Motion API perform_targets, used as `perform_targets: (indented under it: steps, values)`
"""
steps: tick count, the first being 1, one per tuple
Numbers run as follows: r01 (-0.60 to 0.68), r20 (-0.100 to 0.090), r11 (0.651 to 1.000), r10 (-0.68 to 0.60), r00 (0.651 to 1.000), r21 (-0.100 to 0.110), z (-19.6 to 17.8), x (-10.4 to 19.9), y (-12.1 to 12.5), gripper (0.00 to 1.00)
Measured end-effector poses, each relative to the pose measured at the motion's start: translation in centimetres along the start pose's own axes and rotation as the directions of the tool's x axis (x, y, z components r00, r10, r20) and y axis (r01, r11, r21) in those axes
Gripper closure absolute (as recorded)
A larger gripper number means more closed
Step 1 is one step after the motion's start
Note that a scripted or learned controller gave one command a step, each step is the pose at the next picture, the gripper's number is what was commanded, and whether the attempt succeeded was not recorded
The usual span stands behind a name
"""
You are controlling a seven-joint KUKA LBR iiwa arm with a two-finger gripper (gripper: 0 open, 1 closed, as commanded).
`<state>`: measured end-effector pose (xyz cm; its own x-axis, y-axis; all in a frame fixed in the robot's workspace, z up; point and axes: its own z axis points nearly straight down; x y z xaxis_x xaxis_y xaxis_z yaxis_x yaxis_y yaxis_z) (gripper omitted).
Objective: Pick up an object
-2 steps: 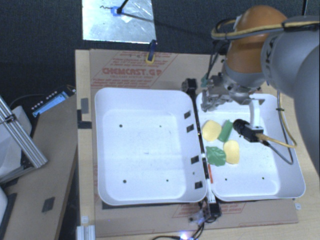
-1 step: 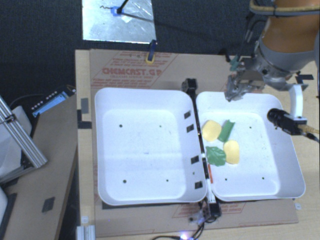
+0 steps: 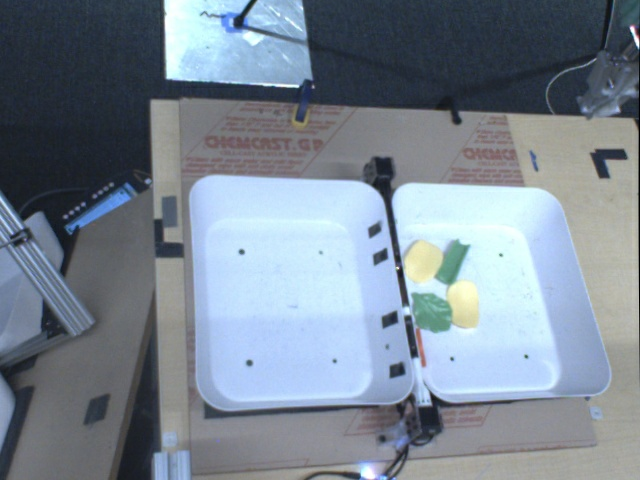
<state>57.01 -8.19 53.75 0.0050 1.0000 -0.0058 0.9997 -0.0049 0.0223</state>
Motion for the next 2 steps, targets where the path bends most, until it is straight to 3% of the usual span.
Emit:
perform_targets:
  steps: [1,2]
  values:
    - [-0.005,-0.002,1.0,0.005,1.0,0.018,0.0,-8.2,-7.4,1.0]
    - [0.013,-0.008,1.0,-0.012,1.0,0.026,7.7,-3.1,-8.5,1.0]
